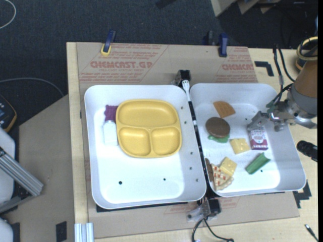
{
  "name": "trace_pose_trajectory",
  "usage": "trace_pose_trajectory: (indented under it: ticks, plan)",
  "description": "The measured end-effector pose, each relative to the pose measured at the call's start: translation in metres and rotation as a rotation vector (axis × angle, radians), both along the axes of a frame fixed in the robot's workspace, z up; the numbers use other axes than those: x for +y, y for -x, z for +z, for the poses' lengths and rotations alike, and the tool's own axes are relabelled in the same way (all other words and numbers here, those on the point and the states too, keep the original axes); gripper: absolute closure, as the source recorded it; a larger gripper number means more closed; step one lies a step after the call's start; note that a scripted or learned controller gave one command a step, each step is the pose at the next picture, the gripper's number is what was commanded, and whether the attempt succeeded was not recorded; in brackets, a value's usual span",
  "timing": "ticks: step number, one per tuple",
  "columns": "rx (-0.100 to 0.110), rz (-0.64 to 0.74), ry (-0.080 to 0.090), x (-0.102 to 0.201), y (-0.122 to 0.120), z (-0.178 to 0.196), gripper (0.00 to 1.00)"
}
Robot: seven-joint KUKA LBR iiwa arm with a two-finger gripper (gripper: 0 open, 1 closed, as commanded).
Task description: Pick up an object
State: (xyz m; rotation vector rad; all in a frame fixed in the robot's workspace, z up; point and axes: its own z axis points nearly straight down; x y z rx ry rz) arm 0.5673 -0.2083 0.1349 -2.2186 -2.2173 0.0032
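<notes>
From the camera above the bench, my claw hung at the right bin's three o'clock side, reaching in from the right, and I could not tell how it stood, since the metal there blurred into the white floor. It sat just over the top of the red packet, which I judged to be the thing I was lined up for: nothing was caught in my grip, so the pick was not yet made. The packet lay flat, close to the bin's right wall, which I reckoned left room to come straight down on it. Around it the rest was scattered loosely: the burger at the packet's nine o'clock, the orange chip at its eleven o'clock, the cheese cube just beside it toward eight o'clock, the green piece below at six o'clock, and a waffle pile near the bin's lower left corner. The cheese cube was the nearest neighbour and, to my mind, the one most likely to be nudged. The left bin held the yellow tray, with a purple thing and a white bottle tucked at its nine o'clock edge, all well apart from me and no hindrance.
</notes>
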Motion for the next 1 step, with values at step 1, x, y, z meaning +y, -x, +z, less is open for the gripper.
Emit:
trace_pose_trajectory:
  ticks: [1]
  plan:
    - [0.000, 0.001, -0.001, 0.0011, 0.0007, -0.0532, 0.00]
